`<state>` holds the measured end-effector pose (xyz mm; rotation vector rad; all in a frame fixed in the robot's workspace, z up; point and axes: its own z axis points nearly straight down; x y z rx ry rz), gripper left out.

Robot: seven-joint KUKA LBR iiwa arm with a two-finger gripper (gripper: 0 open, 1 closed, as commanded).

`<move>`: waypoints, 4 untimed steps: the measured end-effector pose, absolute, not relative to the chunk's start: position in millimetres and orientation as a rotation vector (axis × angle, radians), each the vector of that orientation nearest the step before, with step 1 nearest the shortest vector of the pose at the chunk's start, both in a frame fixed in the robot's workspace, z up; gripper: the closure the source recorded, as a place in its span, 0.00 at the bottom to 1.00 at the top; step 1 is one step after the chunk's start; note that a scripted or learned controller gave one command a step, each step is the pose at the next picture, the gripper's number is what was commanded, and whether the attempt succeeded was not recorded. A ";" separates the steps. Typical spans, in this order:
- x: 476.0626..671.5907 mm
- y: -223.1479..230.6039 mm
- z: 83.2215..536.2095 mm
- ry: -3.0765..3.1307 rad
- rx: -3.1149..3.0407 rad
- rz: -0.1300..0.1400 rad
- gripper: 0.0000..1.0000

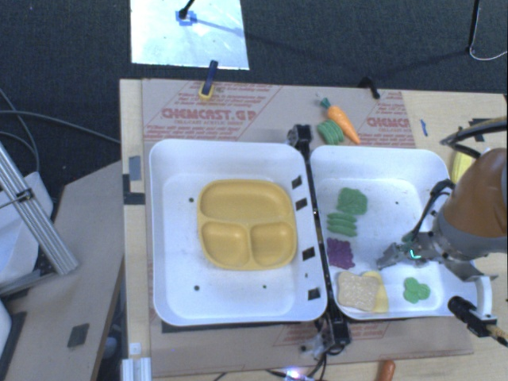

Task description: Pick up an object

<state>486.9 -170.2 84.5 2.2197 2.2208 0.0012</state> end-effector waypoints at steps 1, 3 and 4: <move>536.4 -82.0 101.3 2.235 2.205 0.011 0.00; 594.5 -208.9 117.3 2.217 2.218 0.002 0.00; 532.7 -207.4 86.9 2.215 2.214 0.007 0.00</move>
